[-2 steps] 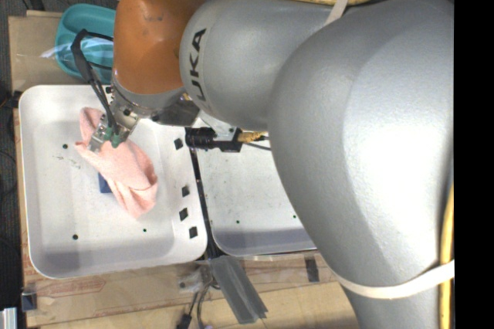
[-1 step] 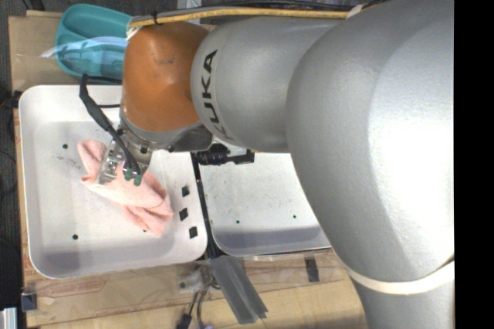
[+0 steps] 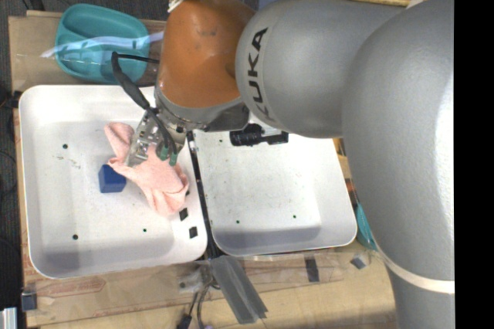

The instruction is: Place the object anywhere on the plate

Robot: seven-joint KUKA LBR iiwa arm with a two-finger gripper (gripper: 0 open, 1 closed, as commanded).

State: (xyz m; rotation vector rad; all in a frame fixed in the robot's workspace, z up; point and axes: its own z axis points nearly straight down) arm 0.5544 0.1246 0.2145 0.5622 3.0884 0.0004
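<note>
A crumpled pink cloth [image 3: 158, 182] lies in the left white bin [image 3: 46, 242], toward its right side. A small blue block [image 3: 112, 179] sits just left of the cloth, touching its edge. My gripper [image 3: 152, 148] hangs low over the cloth's upper part, right at the fabric, under the orange wrist band [image 3: 197, 49]. A teal plate-like dish [image 3: 100, 42] rests on the bench beyond the far left corner of the left bin. The arm hides the far part of both bins.
The right white bin [image 3: 270, 231] sits beside the left one, its far half under the grey arm [image 3: 363, 65]. A black cable [image 3: 130, 86] loops from the wrist over the left bin's far edge. Wooden bench edges surround the bins.
</note>
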